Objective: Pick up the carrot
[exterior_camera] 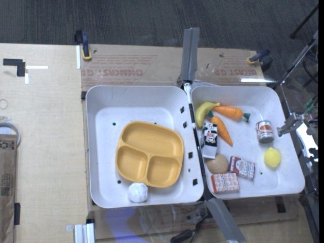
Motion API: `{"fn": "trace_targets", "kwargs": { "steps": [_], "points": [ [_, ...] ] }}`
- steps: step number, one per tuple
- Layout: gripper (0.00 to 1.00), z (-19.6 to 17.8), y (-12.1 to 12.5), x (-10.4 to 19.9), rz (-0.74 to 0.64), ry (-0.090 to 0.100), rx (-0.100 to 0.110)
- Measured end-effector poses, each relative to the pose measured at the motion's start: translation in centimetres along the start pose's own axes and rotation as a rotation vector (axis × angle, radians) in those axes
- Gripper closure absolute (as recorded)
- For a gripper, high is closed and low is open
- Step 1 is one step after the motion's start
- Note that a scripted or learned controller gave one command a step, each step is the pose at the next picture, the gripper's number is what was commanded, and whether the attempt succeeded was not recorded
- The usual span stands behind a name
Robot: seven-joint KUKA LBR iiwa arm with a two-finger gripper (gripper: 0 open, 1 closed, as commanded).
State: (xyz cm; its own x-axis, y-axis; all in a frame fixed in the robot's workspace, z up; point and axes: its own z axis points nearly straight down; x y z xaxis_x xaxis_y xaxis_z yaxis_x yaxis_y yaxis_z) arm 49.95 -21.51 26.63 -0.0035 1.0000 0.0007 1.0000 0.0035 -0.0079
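Note:
Two orange carrots lie in the right bin (283,186), near its back left corner. One carrot (230,112) lies nearly level, with its green top pointing right. The other carrot (223,129) slants down to the right just below the first. A yellow banana (204,111) curves beside both, against the bin's left wall. Nothing covers either carrot.
Also in the right bin are a cow-patterned carton (210,135), a small can (264,131), a lemon (272,157), a round tan item (217,163) and two red boxes (242,167) (224,183). The left bin (101,135) holds a yellow divided plate (150,153) and a white ball (137,192).

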Motion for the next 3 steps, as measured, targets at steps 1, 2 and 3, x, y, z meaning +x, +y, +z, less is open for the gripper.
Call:
{"fn": "trace_targets", "kwargs": {
  "steps": [1,2,3],
  "points": [
    [0.0,3.2,8.4,1.0,-0.068,-0.001,-0.002],
    [0.0,12.1,12.7,0.0,-0.314,-0.001,-0.003],
    [0.0,17.8,15.9,1.8,-0.67,0.0,0.001]
  ]
}}
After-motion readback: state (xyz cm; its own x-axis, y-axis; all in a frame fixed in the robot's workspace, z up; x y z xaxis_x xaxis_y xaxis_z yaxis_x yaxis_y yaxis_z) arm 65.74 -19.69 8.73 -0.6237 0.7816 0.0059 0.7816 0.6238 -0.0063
